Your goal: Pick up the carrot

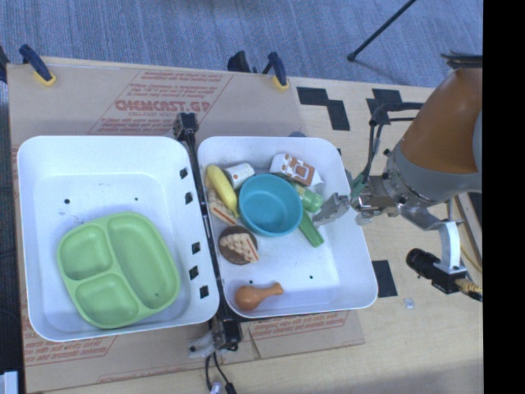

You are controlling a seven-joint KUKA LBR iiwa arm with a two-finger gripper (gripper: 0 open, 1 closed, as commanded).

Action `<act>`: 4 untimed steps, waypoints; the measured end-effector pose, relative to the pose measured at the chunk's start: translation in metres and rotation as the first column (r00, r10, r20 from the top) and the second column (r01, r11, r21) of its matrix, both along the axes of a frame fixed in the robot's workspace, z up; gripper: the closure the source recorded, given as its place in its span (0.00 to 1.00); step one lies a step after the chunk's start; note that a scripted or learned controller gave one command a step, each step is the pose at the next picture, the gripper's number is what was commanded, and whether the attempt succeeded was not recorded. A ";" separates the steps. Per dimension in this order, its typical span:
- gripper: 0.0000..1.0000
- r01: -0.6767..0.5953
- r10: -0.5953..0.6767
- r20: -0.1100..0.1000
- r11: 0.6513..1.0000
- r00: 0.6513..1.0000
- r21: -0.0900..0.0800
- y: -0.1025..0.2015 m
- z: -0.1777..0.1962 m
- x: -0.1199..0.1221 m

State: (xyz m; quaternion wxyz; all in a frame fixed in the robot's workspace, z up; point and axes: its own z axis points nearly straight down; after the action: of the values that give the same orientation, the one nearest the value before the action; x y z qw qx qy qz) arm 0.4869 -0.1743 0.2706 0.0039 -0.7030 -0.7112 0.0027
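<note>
Beside the blue bowl [270, 203], the hand [332, 209] (grip state unclear) hovers.

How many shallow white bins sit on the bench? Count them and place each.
2. One shallow white bin lies on the left, holding a green divided plate; the other lies beside it on the right, holding the toy food.

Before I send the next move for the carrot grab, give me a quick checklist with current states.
1. Carrot identified: cannot tell; the orange piece at the front of the right bin may be it.
2. Gripper over the right bin: ok.
3. Gripper above the orange piece: not ok; it is beside the blue bowl.
4. Orange piece apart from its neighbours: ok.
5. Gripper carrying nothing: cannot tell.
</note>
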 end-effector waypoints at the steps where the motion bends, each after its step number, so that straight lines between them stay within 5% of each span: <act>1: 0.00 0.217 -0.217 -0.004 0.976 0.976 -0.002 0.051 -0.048 -0.011; 2: 0.00 -0.241 0.241 0.006 0.971 0.971 -0.004 0.117 -0.008 0.088; 3: 0.00 -0.279 0.279 0.007 0.960 0.960 -0.006 0.033 0.025 0.136; 4: 0.00 -0.451 0.452 0.017 0.892 0.892 -0.011 0.083 0.163 0.171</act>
State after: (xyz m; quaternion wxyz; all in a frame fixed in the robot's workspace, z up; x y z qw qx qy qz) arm 0.6577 -0.0914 0.4332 -0.0057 -0.5187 -0.8549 -0.0007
